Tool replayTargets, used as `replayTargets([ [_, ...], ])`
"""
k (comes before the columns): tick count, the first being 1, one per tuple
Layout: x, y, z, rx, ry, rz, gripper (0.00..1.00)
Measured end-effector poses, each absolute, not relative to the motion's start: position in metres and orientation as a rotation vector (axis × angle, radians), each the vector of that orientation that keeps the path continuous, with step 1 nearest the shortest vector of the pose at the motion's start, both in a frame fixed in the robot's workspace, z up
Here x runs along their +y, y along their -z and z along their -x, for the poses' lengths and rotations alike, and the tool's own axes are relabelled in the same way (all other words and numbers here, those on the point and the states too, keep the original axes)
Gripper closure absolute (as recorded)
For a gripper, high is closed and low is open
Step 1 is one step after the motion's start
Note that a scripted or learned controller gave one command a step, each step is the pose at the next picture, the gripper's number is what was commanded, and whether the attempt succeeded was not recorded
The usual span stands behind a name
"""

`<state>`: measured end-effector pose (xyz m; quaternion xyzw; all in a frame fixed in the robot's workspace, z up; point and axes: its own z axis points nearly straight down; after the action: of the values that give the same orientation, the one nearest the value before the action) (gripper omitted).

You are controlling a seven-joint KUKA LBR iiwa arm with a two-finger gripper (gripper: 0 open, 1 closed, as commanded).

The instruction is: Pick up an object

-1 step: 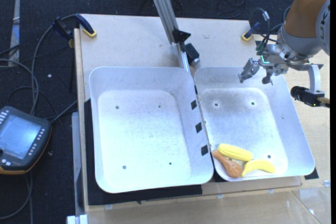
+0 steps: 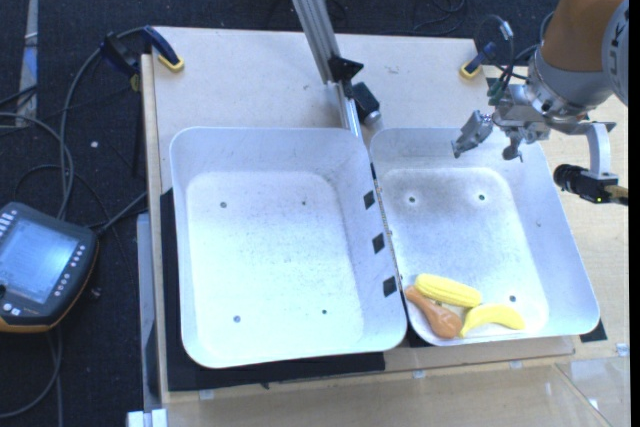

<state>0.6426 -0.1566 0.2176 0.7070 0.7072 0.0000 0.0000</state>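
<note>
Two white bins side by side on the bench [image 2: 250, 75]. Right bin [image 2: 540, 215]: hand [image 2: 487, 137] above its far edge, fingers spread, grasping nothing. Near corner: yellow corn cob [image 2: 447, 290], banana [image 2: 493, 318], orange piece [image 2: 435, 312], touching.

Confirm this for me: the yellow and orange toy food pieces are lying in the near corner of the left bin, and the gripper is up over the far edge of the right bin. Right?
Not quite. The camera view shows the toy food pieces in the near corner of the right bin, not the left bin. The gripper is indeed over the right bin's far edge.
</note>
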Motion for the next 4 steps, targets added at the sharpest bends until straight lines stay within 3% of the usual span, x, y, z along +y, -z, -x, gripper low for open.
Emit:
replayTargets([
  [3, -0.162, -0.093, -0.635, 2.224, 0.003, -2.223, 0.00],
  [4, -0.162, -0.106, -0.636, 2.221, -0.001, -2.220, 1.00],
])
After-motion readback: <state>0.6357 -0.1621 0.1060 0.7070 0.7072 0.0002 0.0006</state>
